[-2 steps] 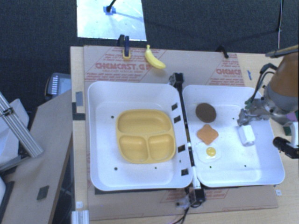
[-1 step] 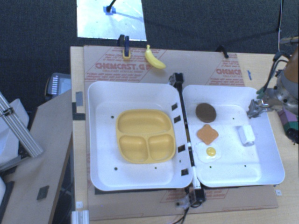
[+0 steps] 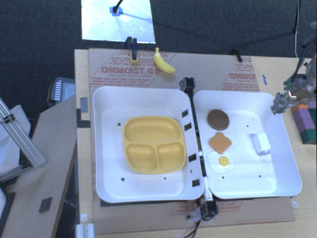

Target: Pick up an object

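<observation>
Gripper (image 3: 281,103) sits over the right bin's (image 3: 277,182) upper right rim, can't tell its state. In that bin: brown disc (image 3: 218,119), orange piece (image 3: 220,143), fried egg (image 3: 221,162), white block (image 3: 261,144); yellow divided plate (image 3: 152,145) in left bin (image 3: 106,133)

Board (image 3: 148,63) under the bins, far-left stretch from the gripper (image 3: 280,103): "CHEMCAST" in red capitals, with smaller red print under it too small to read.
Board, stretch nearer the gripper, just up and left of it: the same red print (image 3: 242,78), set at a slant, partly legible as "CHEMCAST".
Board, front edge below the bins: faint red lettering, too blurred to read.
Grey device (image 3: 62,90) beyond the board's far-left side: markings too small to read.
</observation>
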You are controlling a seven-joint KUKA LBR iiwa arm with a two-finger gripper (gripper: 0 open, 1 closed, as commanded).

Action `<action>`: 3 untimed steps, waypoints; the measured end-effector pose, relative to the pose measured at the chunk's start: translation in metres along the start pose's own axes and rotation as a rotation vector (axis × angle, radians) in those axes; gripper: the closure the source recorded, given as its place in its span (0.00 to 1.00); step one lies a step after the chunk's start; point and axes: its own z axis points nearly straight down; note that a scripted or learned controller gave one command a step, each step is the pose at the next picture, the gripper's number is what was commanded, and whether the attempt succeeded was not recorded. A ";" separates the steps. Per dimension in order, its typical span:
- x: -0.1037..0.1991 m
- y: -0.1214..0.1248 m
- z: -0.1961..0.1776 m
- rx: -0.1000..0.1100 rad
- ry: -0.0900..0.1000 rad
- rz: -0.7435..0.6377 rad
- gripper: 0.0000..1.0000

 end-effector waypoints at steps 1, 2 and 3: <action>0.050 -0.010 0.000 0.006 0.003 -0.004 1.00; 0.096 -0.011 0.002 0.007 0.003 -0.004 1.00; 0.146 -0.017 0.005 0.007 0.004 -0.005 1.00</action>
